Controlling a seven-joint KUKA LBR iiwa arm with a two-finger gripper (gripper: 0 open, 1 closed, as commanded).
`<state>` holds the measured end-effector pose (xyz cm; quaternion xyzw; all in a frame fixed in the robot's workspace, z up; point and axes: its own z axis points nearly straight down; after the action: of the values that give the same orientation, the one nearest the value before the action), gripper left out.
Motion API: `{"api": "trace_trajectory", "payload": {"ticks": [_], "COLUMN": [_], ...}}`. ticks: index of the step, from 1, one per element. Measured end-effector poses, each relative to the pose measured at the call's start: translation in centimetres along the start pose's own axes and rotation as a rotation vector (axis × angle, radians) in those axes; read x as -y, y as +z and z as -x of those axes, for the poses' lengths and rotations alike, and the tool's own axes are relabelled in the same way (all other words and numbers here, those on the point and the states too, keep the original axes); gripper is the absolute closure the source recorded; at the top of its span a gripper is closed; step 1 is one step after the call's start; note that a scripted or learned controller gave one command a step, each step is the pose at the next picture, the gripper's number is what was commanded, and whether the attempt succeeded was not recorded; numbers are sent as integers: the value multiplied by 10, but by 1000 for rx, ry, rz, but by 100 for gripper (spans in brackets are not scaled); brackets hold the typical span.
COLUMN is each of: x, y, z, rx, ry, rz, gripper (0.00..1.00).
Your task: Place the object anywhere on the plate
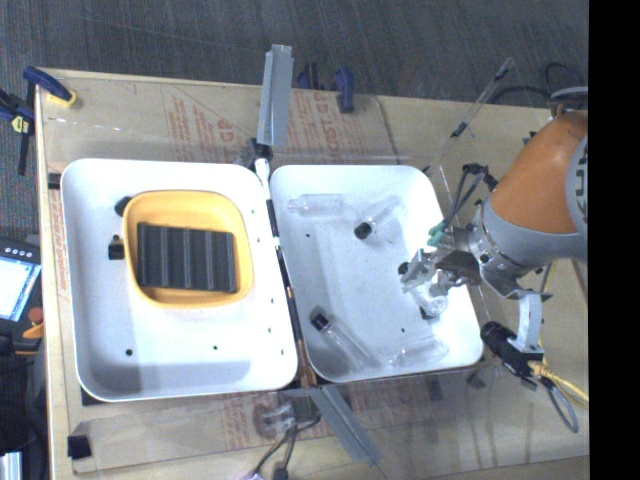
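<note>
Bench (150, 118): a brown board under me, bearing two shallow white bins side by side.
Left bin (90, 348): white, holding the plate.
Right bin (330, 183): white, holding several clear plastic tubes; I reach into it from the right.
My arm (535, 193): grey with an orange band above the wrist, over the right bin's right edge.
Plate (185, 208): yellow, rounded-square, with a dark ribbed insert in its middle, lying in the left bin.
My gripper (428, 286): low over the right bin near its right wall; I cannot tell how it is set or whether it has anything.
Tubes: one black-capped tube (338, 336) lies near the front wall, well apart from the plate; another clear tube (315, 206) lies near the back wall.
</note>
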<state>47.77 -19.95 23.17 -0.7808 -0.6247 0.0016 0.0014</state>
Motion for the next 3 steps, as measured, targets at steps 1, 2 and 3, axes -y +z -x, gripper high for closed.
{"api": "trace_trajectory", "payload": {"ticks": [1,2,3], "x": [-64,-66,-87], "y": [1,15,41], "z": [-74,-149,-232], "rx": [-1,-1,0], "ry": [-173,-367,-549], "rz": [1,-2,2], "gripper": [100,100,100]}}
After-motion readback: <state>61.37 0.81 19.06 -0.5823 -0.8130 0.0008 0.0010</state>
